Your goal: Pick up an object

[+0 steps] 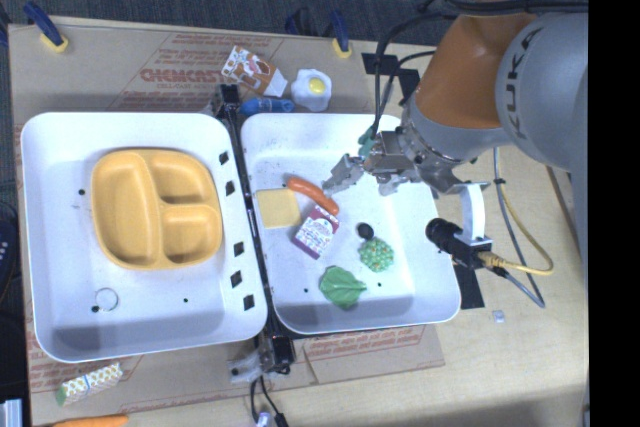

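Nothing has been picked up yet, as far as I can judge: every item in the right-hand shallow white bin [430,300] lies on its floor, and the grey arm with the orange band [500,85] hangs over that bin's upper right part. Its jaws [345,173] point left and appear spread apart, with nothing between them, poised just beside the slim orange carrot-like stick [312,192], which looks the likeliest thing to be grasped. What remains is the whole grasp: lowering, closing on something and lifting it clear. Near the stick in that bin lie a pale yellow square block [279,208], a small white and red packet [315,236], a small dark round thing [365,231], a green bobbly cluster like peas [377,256] and a flat green leaf shape [343,287]. The left-hand white bin [50,315] holds a yellow divided plastic tray [155,207], which lies flat, and a small clear ring [106,299] near its lower left corner. Outside the bins, on the cardboard-covered worktop [150,65], sit a small printed carton [246,68] and a white and yellow egg-like toy [313,89].
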`<state>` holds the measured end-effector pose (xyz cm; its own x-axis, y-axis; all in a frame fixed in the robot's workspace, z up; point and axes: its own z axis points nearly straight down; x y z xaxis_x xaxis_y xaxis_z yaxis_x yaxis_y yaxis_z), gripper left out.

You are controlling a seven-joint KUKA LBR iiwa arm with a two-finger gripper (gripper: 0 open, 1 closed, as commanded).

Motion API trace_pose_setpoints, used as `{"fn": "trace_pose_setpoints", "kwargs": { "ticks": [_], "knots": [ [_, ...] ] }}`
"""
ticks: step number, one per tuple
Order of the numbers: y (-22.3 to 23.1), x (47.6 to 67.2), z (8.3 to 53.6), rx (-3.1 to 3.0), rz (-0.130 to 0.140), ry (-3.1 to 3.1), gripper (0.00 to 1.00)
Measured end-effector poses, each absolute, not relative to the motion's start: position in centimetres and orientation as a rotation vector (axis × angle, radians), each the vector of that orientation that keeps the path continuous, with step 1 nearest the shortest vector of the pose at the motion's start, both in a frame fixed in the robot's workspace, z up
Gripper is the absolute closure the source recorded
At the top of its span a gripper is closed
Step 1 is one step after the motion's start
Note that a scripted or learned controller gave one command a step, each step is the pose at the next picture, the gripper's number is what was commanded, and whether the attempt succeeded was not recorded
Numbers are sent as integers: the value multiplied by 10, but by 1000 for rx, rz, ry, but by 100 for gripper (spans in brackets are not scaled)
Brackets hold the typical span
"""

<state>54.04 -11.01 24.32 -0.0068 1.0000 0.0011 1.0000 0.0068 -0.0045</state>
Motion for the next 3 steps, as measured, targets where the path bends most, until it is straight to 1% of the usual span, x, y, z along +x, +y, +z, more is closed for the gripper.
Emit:
{"fn": "trace_pose_setpoints", "kwargs": {
  "ticks": [1,2,3],
  "knots": [
    [-115,569,91,-2094,2,-2343,0],
    [-117,498,91,-2103,4,-2327,0],
    [-116,499,101,-2097,5,-2332,100]
  ]
}}
